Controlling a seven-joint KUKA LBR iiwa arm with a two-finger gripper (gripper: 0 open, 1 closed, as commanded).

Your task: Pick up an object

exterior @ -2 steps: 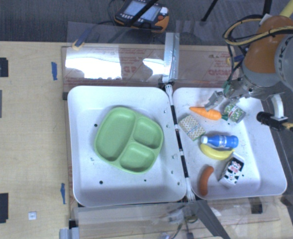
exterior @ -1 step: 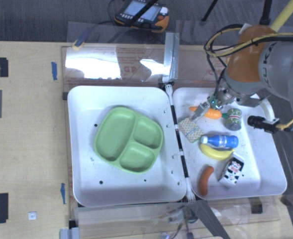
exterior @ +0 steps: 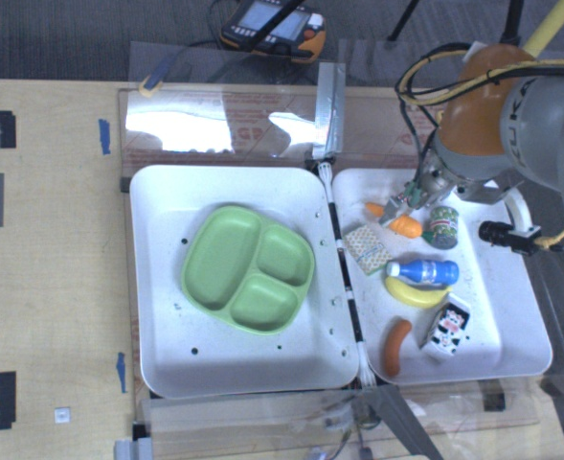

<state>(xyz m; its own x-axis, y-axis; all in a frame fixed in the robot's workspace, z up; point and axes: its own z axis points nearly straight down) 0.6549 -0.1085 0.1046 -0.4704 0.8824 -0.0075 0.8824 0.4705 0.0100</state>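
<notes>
Left bin (exterior: 157,286) white, holding a pale green divided plate (exterior: 248,268); right bin (exterior: 511,338) white too. In it: orange carrot (exterior: 407,226), green-and-white patterned can (exterior: 443,226), beige checkered packet (exterior: 367,247), blue bottle (exterior: 428,273) with white cap, yellow banana (exterior: 417,294), reddish-brown sausage (exterior: 394,346), white carton (exterior: 447,330) with black cow spots and a red edge. Arm (exterior: 540,132) grey with orange band (exterior: 483,99), yellow-and-black cables (exterior: 435,75) on it; bench (exterior: 52,257) light wood with black corner marks and blue tape bits, a black-orange handheld unit (exterior: 270,25) behind on grey floor.
</notes>
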